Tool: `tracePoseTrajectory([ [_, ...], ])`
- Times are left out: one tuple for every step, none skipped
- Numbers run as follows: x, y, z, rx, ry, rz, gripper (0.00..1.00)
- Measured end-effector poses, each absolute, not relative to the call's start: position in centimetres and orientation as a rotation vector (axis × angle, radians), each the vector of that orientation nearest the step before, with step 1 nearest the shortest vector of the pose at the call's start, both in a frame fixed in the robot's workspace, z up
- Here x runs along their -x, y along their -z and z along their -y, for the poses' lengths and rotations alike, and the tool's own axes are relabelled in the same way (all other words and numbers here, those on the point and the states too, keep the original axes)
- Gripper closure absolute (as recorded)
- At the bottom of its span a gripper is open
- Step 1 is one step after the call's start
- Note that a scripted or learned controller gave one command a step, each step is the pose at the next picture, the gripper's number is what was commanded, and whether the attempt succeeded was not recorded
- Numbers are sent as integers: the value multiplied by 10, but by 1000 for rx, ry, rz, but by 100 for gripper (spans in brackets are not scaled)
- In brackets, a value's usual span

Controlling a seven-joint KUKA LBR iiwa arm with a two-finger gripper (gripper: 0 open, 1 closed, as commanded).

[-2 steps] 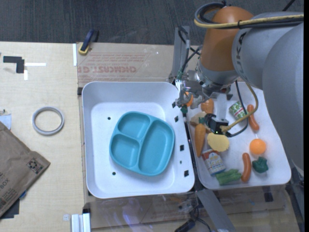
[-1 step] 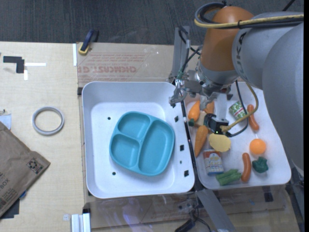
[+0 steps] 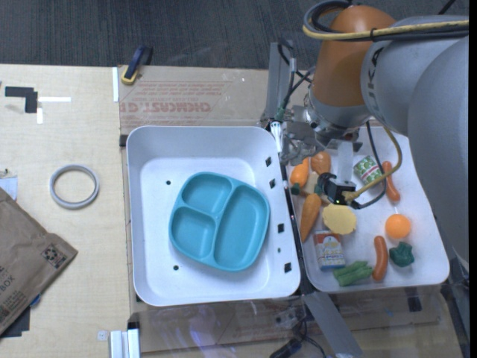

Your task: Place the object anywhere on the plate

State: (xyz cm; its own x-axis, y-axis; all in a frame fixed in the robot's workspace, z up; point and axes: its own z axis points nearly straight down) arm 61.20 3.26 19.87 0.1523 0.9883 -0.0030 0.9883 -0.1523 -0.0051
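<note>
The gripper (image 3: 328, 171) hangs low in the right bin (image 3: 436, 263), down among the toy food beside a carrot (image 3: 309, 213) — what it's grasping, if anything, I cannot tell. The blue plate (image 3: 220, 221) waits bare in the left bin (image 3: 149, 274) — placement not yet done.

A roll of tape (image 3: 74, 186) lies on the wooden bench (image 3: 59, 148) at the left, well apart from the bins. Near it, at the left edge, sits a brown cardboard box (image 3: 26, 259). Far off, a blue and yellow tool (image 3: 135, 64) rests beside a flat sheet of cardboard (image 3: 194, 99) printed with red letters.
</note>
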Motion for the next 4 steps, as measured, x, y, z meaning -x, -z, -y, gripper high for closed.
tracePoseTrajectory([
  [-562, -191, -18, 1866, -4, 2525, 100],
  [-501, -232, -60, 1715, -3, 2630, 100],
  [-478, -233, -107, 1301, -3, 2858, 100],
  [-478, -158, -101, 596, -1, 3083, 100],
])
